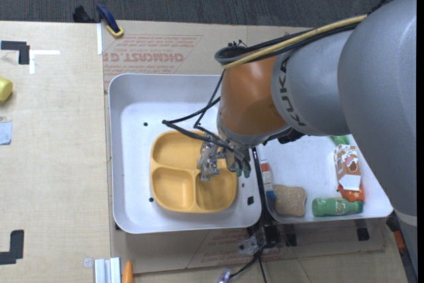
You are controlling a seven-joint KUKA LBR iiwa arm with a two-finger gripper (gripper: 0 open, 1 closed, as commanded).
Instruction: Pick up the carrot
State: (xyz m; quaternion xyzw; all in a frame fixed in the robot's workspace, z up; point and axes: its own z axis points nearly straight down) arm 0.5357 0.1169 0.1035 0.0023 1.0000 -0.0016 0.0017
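Tan bench (pixel 53 169) with two white bins (pixel 126 162) side by side.

Arm (pixel 344 69) covers far part of right bin (pixel 377 209) and left bin's (pixel 132 142) right wall. Pincer (pixel 211 166) over yellow divided plate (pixel 173 172): finger state too small to tell. Green bottle (pixel 336 207) label unreadable. Orange object (pixel 126 270) cut off at near edge.
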